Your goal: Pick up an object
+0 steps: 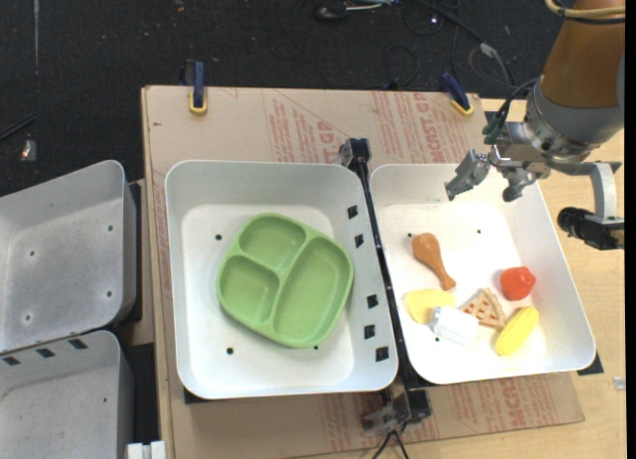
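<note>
The right bin point(566, 278) holds a brown toy drumstick point(433, 258), a red tomato-like piece point(517, 282), a yellow lemon-shaped piece point(516, 331), a pizza slice point(484, 308), a yellow wedge point(424, 303) and a small white block point(456, 326). My gripper point(490, 180) hangs above the bin's back edge, open, with nothing between its fingers. It is well behind the toys, up and to the right of the drumstick.
The left bin point(189, 209) holds a green divided plate point(286, 278). A black divider point(370, 248) separates the bins. Spare white bin lids point(60, 248) lie left of the bench. Clamps point(198, 86) hold the board at the back.
</note>
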Motion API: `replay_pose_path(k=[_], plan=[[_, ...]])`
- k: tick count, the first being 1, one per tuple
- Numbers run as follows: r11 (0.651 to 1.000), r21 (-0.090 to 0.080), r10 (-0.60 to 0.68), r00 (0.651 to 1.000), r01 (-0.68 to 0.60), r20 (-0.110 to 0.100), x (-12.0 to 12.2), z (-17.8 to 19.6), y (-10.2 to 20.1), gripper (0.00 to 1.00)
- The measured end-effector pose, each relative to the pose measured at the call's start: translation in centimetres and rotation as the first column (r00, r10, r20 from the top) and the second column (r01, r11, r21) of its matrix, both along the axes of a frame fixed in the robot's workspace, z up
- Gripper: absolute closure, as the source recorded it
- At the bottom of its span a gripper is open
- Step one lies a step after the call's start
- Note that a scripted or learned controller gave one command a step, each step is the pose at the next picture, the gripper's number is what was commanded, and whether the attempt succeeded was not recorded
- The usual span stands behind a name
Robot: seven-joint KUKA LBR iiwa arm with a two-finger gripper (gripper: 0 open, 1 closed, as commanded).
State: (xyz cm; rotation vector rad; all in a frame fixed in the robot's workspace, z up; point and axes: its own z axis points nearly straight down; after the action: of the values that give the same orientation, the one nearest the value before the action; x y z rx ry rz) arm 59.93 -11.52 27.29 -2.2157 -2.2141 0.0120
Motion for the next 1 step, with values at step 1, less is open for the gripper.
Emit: replay_pose_path(k=[1], plan=[[1.0,-0.001,0.002,1.0,-0.002,0.012,0.19,0.69,0.03,0.0]])
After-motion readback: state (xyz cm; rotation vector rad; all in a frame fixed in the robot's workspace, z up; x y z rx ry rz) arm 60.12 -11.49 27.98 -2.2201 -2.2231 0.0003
